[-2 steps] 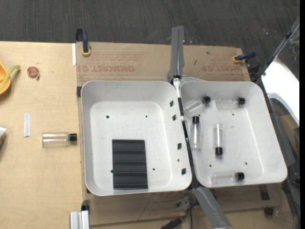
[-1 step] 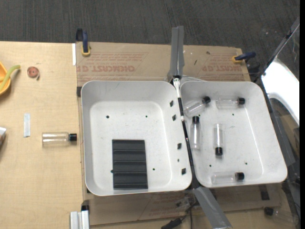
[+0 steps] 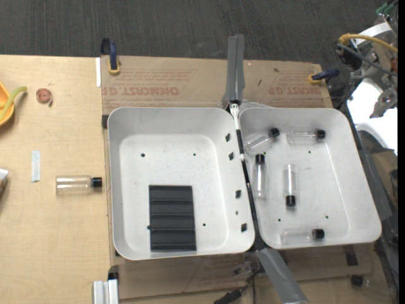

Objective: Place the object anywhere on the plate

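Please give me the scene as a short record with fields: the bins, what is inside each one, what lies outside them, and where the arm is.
left bin: holds one dark ribbed plate, lying flat near the front wall
right bin: holds five clear vials with black caps, lying on their sides, e.g. one near the middle
outside the bins: one more clear vial on the wooden bench, left of the left bin
arm: parts at the right edge, above neither bin
vials on the plate: none

Five clear vials are crowding the right bin, leaving narrow gaps; the left bin is lying open around its black ridged plate.
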`<state>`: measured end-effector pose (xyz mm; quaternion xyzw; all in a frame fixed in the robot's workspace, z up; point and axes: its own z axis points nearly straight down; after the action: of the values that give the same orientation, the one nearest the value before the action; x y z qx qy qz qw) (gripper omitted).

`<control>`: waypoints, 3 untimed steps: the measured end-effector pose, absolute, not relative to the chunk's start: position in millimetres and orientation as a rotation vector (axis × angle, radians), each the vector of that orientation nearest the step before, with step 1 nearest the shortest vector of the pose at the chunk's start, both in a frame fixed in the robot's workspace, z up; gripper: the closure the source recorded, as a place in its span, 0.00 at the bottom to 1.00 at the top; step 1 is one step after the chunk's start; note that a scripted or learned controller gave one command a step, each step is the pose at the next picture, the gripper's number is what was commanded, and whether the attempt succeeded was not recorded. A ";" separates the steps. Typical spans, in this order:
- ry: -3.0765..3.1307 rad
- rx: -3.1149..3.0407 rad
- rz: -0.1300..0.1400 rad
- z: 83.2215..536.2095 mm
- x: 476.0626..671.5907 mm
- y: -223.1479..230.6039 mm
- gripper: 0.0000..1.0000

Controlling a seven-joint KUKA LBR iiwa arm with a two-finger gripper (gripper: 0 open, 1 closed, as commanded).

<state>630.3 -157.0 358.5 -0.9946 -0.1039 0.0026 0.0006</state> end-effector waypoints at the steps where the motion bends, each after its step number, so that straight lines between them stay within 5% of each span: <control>1: -0.313 -3.126 0.007 440.4 571.4 -223.0 0.00; 2: -0.325 -3.124 0.007 439.2 640.8 -155.1 0.00; 3: -0.314 -3.125 0.009 439.7 594.8 -219.2 0.00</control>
<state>594.8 -219.2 439.7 -0.9950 -0.1001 0.0030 0.0005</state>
